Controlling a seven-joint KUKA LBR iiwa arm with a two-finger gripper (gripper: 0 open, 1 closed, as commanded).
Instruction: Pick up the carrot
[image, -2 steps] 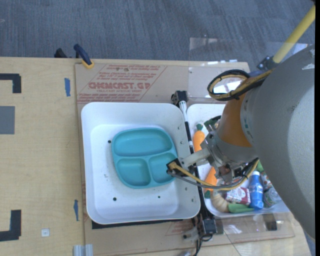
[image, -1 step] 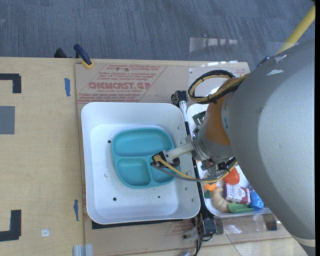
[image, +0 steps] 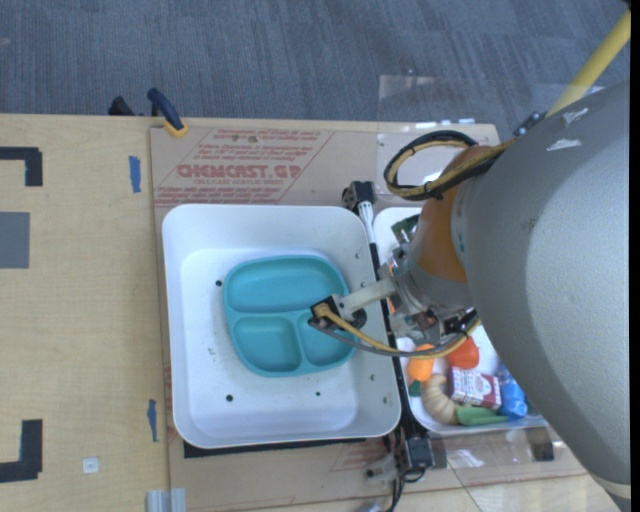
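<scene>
The carrot is an orange piece in the right bin, close under the arm's wrist and partly covered by it. A second, smaller orange item lies just left of it. My gripper hangs low over the right bin's left side, directly above these items, and the grey arm with its orange band hides most of it. Nothing can be seen held in it.
The left bin holds a teal divided plate. A pale bracket with a yellow cable reaches from the wrist over the plate's right edge. A red-and-white packet, a blue item, a green item and a beige item crowd the right bin.
</scene>
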